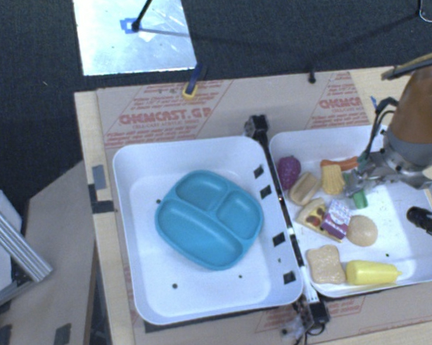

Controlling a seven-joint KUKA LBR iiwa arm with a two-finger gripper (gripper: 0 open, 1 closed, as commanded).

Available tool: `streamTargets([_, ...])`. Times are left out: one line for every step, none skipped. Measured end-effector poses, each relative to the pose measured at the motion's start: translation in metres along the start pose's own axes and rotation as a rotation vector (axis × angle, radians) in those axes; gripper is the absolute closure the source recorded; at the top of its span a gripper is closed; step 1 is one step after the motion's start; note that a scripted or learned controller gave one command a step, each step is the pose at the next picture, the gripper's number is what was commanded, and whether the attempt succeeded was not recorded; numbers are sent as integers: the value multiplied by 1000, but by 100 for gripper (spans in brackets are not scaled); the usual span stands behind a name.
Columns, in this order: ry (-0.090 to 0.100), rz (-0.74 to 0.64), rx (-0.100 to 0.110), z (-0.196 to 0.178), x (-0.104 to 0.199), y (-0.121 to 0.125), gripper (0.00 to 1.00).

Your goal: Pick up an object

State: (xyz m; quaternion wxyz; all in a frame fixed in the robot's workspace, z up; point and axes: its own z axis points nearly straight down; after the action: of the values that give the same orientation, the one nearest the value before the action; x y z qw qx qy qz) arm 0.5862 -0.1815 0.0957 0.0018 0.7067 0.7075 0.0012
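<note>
My gripper reaches in from the right and sits low over the upper middle of the right bin. Right at its tip lies a small green piece, partly covered by the gripper. Just left of it are a yellow toy food and an orange carrot-like piece. Also in this bin are a purple round item, a tan chunk, a pizza slice, a purple packet, a pale round ball, a bread slice and a yellow wedge.
The left bin holds a blue divided plate. A black ridge with clips separates the two bins. The right bin's lower right floor is bare white.
</note>
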Motion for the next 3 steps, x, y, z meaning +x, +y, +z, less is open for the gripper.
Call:
streamTargets([0, 2, -1, -51, -1, -8, 100])
streamTargets([-1, -3, -2, -97, -4, -1, 100])
streamTargets([0, -4, -1, -131, -4, 0, 100])
